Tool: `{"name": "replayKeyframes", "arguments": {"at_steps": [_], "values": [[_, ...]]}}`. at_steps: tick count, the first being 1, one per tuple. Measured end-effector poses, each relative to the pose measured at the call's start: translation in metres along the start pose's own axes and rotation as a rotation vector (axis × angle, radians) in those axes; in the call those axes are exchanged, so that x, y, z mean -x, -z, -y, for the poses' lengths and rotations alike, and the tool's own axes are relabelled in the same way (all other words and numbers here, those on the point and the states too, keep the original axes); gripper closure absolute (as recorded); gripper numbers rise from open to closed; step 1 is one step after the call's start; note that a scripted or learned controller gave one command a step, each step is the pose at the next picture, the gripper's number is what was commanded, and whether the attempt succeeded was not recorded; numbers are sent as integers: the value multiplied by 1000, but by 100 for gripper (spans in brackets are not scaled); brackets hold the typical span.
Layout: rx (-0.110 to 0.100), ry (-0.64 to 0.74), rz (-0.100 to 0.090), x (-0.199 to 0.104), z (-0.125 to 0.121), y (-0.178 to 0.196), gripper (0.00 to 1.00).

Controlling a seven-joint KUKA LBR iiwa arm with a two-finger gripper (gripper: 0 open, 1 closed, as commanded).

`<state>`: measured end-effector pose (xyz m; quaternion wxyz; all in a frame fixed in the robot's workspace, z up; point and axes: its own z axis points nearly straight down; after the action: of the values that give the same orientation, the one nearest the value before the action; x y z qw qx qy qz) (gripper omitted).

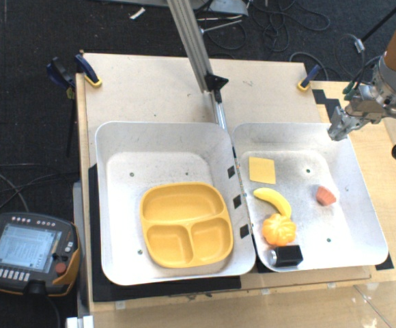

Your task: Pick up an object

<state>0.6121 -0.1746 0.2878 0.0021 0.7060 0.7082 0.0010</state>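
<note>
Yellow plastic dominates the left bin, where a three-compartment tray lies flat on the white floor, its two small sections toward the near edge. Left of the bench, a teach pendant with a lit screen rests on the dark floor. A slanted metal pole crosses the top of the bench and ends near the seam between the bins. In the right bin, a pale yellow square slice lies toward the far-left corner; just below it sits a banana, whose lower end touches an orange fruit. A small black block sits against the fruit at the bin's near rim. Well apart to the right lies a small red-orange piece. The gripper hangs over the right bin's far-right corner, above the rim, nothing visible between its fingers; whether they are spread or pressed together cannot be told.
</note>
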Motion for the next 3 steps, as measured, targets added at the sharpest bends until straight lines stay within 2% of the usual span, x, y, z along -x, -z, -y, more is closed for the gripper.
{"name": "replayKeyframes", "arguments": {"at_steps": [1,3], "values": [[-6,5,-3,-52,-11,-19,100],[-3,5,-2,-150,-30,-21,100]]}}
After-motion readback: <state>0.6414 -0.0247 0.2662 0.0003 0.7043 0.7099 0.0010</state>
